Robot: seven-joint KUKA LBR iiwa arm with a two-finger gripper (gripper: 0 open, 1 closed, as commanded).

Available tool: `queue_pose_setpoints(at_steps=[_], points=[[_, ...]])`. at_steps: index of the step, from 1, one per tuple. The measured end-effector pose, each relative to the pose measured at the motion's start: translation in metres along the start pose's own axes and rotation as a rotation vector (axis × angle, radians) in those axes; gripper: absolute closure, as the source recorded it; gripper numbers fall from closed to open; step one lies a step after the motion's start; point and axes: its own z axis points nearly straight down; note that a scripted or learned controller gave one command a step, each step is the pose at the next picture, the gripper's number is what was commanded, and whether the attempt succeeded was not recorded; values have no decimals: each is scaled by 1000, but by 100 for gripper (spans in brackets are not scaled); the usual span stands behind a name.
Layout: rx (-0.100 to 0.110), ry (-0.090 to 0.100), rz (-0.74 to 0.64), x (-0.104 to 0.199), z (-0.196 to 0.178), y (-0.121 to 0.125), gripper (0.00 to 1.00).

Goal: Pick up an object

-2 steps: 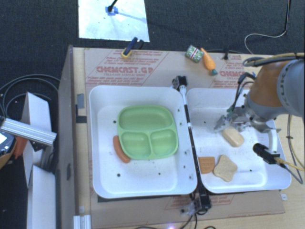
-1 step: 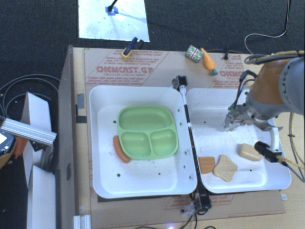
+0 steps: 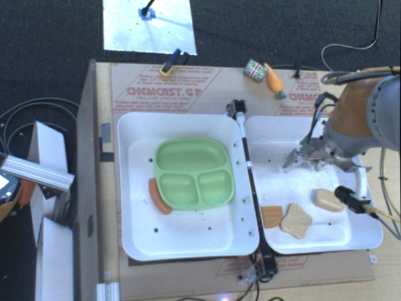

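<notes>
Dark carpet surrounds the desk (image 3: 188,83), whose top is covered by brown sheeting printed with red lettering and on which two shallow white bins are set side by side. A pale square sheet (image 3: 148,17) is laid on the floor beyond the desk, black cables (image 3: 25,115) are coiled at the left, and a small printed can (image 3: 255,69) and an orange toy carrot (image 3: 274,81) are left on the sheeting behind the bins. The left bin (image 3: 135,231) is occupied by a green divided plate (image 3: 194,173), with an orange sausage-shaped piece (image 3: 159,196) lying just beside its left edge. The arm (image 3: 366,115) is cut off at the right, and the tool (image 3: 298,157) is seen low over the right bin (image 3: 360,234); its fingers are small and blurred, so it cannot be told how far apart they are, and nothing can be seen held between them. Near the front of the right bin, well apart from the tool, three pieces are found: a flat orange-brown slice (image 3: 272,216), a tan bread-like piece (image 3: 296,221) touching it, and a pale cream block (image 3: 328,200) partly overlapped by a black fitting.
</notes>
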Motion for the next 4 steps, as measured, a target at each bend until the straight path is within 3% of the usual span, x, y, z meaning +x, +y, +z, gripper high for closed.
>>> queue_pose_setpoints(at_steps=[1, 2, 3, 4], points=[[0, 1, -3, 39, 11, 79, 0], [1, 0, -3, 53, 11, 78, 0], [0, -1, 0, 34, 9, 78, 0], [1, 1, -3, 63, 11, 78, 0]])
